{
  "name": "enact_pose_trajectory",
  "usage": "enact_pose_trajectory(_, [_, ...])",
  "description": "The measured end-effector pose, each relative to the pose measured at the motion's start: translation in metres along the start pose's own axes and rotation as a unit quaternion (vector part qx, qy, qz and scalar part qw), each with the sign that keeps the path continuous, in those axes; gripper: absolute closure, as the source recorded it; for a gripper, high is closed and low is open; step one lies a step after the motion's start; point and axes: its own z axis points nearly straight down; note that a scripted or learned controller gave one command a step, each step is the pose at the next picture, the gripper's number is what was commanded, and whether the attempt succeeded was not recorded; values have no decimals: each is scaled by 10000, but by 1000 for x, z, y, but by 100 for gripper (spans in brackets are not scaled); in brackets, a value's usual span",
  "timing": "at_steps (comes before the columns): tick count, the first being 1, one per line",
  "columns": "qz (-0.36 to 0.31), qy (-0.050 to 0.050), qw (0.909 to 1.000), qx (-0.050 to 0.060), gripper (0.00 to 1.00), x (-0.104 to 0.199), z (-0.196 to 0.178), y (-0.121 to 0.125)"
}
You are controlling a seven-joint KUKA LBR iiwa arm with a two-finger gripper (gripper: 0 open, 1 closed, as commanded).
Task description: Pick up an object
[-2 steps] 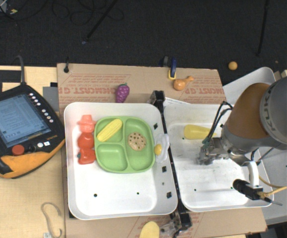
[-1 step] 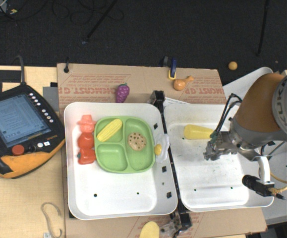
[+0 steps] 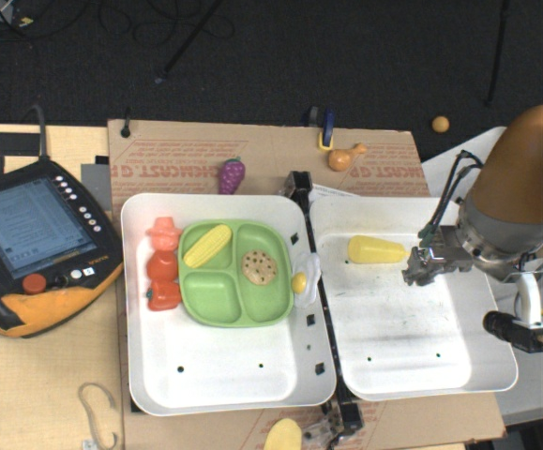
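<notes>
- over the right bin (image 3: 412, 364), your tool (image 3: 425, 268) hangs low, just beside the right end of the yellow piece (image 3: 376, 249) that lies on its side near the bin's upper left part.
- that yellow piece is the nearest thing to pick, and it is the one thing lying in this bin; the rest sits in the left bin (image 3: 215, 373): a green divided plate (image 3: 217, 300) with a corn cob (image 3: 205, 245) and a cookie (image 3: 259, 267) in its compartments, and a red toy bottle (image 3: 162, 268) against the plate's left side.
- what could go wrong, as you should judge it: the tool looks set to the side of the piece, not over it. if it closes where it is, it may close on air.
- a sideways move at this height could push the piece along the smooth bin floor toward the left wall, or roll it, since it looks rounded and tapered.
- a rounded, slick shape may also squirt out of a pinch taken near its end; a grip across its middle looks safer.
- the tool's dark shape blurs into its own shadow, so you cannot tell how far open it is. nothing shows between its tips, and you should not count it as holding anything. whether it touches the piece is also unclear.
</notes>
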Motion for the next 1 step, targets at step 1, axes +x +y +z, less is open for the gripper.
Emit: enact_pose_trajectory(1, [1,4,10000,17,100,-1,-14,0])
